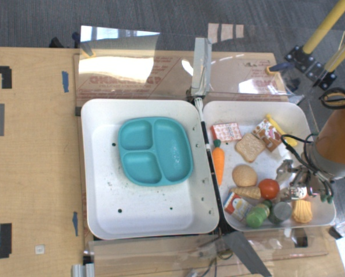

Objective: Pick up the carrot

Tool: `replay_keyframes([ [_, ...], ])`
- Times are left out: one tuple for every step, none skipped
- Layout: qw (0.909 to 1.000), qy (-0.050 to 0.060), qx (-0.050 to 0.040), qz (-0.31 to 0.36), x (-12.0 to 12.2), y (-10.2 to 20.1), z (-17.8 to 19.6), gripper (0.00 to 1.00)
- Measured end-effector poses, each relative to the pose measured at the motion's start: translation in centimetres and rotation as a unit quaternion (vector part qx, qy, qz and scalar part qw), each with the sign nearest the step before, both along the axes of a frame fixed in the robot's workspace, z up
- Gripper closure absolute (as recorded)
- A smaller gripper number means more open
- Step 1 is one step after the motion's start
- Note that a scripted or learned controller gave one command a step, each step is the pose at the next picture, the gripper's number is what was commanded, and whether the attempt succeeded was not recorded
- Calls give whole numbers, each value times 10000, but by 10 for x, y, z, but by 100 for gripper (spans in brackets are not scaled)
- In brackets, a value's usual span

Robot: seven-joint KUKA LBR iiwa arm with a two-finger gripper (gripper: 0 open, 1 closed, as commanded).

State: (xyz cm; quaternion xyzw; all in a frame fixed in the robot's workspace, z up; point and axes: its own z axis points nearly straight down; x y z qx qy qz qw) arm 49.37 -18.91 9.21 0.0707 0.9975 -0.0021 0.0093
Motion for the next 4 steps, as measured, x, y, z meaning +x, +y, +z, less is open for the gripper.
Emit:
replay_keyframes([
  [9987, 20, 42, -500, -10, 104, 97, 100],
  [9985, 63, 33, -541, -12, 100, 93, 0],
  [9956, 63, 48, -934, 41, 160, 93, 0],
  [9997, 56, 26, 230, 70, 176, 93, 0],
])
